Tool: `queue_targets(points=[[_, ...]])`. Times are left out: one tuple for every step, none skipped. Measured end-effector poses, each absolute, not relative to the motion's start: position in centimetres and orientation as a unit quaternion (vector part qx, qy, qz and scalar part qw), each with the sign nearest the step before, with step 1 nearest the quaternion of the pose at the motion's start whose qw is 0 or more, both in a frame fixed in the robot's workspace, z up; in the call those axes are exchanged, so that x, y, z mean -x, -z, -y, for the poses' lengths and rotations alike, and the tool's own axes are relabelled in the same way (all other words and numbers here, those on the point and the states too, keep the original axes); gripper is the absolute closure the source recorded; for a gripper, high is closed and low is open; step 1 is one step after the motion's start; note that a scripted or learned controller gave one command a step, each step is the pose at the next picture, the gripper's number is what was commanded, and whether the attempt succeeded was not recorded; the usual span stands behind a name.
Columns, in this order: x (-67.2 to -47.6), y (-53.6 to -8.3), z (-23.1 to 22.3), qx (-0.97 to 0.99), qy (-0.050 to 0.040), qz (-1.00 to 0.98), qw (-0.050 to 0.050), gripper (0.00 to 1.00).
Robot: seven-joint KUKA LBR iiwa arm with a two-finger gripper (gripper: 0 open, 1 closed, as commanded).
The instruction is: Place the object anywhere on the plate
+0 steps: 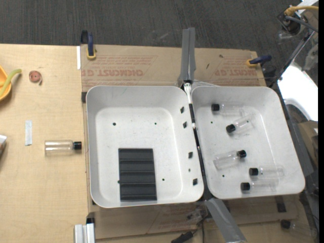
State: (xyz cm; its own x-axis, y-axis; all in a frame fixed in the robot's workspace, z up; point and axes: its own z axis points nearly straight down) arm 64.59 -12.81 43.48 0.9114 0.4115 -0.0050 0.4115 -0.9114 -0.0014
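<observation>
Five capped vials [230,158] in right bin [271,103] -- black plate [135,174] lies toward their 9 o'clock. Pincer state: cannot tell.

— From where does the camera look?
— From above the bench [40,186], slanting down and set well back.
— What does it take in?
— Both white bins [96,135] side by side, plus dark floor beyond.

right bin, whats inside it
Inside the right bin lie five clear bottles with black caps, each on its side and scattered apart. Being see-through, they hide almost nothing of the white floor beneath.
</observation>
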Motion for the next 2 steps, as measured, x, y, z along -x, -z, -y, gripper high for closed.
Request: queue_targets(points=[[-64.2, -43.9, 22.3, 0.989, -0.0032, 0.146, 0.001, 0.0], [-65.0, -43.9, 17.2, 0.994, -0.0027, 0.109, 0.001, 0.0]])
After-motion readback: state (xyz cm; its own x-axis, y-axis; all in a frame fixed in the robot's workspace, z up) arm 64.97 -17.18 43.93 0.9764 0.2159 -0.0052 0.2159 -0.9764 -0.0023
